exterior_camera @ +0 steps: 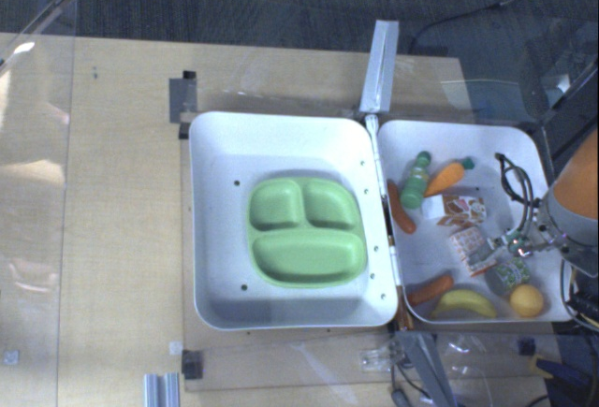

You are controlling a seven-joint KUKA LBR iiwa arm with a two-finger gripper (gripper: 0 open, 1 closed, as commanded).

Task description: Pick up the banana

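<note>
step: reach banana point(465, 303) | end effector point(520, 244) nr right bin point(533, 145) mid, grip state can't tell | tip: drop btwn sausage point(431, 288) & lemon point(527, 300), grip across banana's width

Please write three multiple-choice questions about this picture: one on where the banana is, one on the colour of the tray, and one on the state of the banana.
1. Where does the banana lie?
A. on the green tray
B. at the near edge of the right bin
C. on the bench

2. What colour is the tray in the left bin?
A. green
B. red
C. blue

3. The banana is:
A. lying in its bin
B. standing upright
C. on the floor

Key: 1 B, it lies by the right bin's near wall; 2 A, the tray is light green; 3 A, it lies flat among the other items.
</note>
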